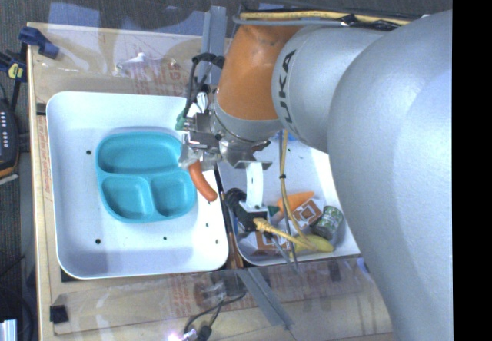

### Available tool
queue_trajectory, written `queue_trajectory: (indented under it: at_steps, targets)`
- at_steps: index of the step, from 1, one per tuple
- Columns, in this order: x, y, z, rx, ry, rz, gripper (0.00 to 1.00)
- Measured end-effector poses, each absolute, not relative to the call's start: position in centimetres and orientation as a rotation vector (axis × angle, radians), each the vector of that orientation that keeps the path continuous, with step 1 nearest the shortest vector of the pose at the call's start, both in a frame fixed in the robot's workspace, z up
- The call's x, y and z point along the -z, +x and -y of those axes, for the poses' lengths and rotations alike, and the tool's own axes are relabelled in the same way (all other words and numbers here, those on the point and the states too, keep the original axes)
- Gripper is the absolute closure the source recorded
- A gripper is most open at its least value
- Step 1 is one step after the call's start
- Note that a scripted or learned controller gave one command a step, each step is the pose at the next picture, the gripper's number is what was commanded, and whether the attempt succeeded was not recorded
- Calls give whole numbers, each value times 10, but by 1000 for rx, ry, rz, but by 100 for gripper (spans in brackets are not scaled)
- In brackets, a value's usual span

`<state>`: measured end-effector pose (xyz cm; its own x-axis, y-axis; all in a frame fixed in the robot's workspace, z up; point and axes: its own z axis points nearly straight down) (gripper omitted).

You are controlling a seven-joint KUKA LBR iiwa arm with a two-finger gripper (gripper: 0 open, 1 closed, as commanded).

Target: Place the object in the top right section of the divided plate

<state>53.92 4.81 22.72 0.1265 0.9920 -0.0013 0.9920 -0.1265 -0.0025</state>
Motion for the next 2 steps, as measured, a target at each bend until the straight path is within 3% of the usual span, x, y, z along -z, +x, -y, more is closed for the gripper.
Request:
queue_trajectory:
  at_steps: [1, 2]
  targets:
    - [-219, 535, -84, -7, -2297, 2137, 100]
    - [-190, 539, -82, -8, -2087, 2341, 100]
